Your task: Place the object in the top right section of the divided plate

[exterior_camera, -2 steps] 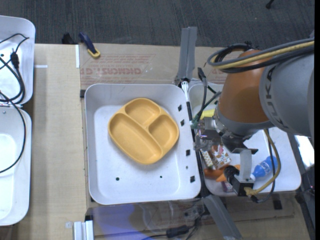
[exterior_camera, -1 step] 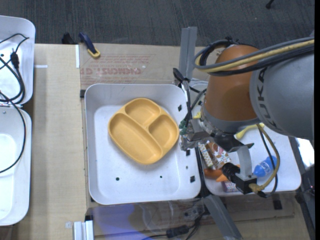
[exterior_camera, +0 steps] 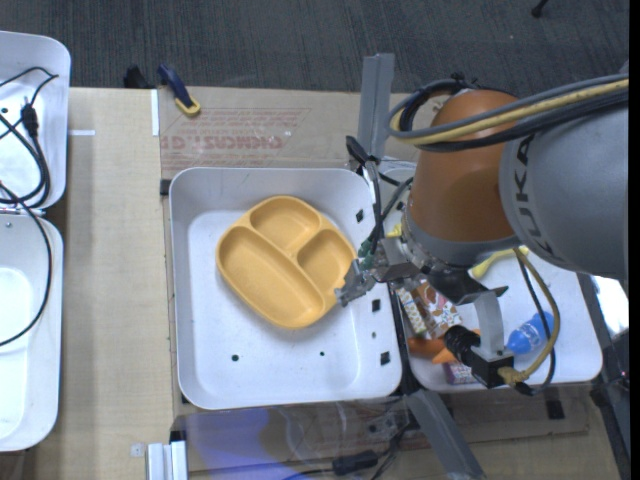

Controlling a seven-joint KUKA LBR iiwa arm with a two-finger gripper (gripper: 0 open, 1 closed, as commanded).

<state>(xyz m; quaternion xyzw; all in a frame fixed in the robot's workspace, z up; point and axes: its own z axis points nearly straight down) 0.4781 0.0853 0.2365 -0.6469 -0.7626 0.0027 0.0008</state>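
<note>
- The yellow divided plate [exterior_camera: 285, 259] lies tilted in the left bin [exterior_camera: 200, 368], with bare white floor around it.
- The gripper [exterior_camera: 352, 290] hangs at the plate's right rim; whether it grips anything cannot be told.
- A patterned packet [exterior_camera: 432, 310] and a blue bottle [exterior_camera: 528, 333] lie in the right bin [exterior_camera: 570, 363], under the arm [exterior_camera: 560, 183].
- The cardboard [exterior_camera: 250, 133] carries reversed, unreadable red lettering.

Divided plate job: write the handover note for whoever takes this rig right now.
Gripper: low at the right edge of the divided plate, by the wall between the bins; nothing visibly held.
Divided plate: yellow, in the left bin, all three sections bare.
Object: not singled out; loose items, including a blue bottle, lie in the right bin under the arm.
Done: nothing placed.
Left: pick the object, set it in the plate's top right section.
</note>
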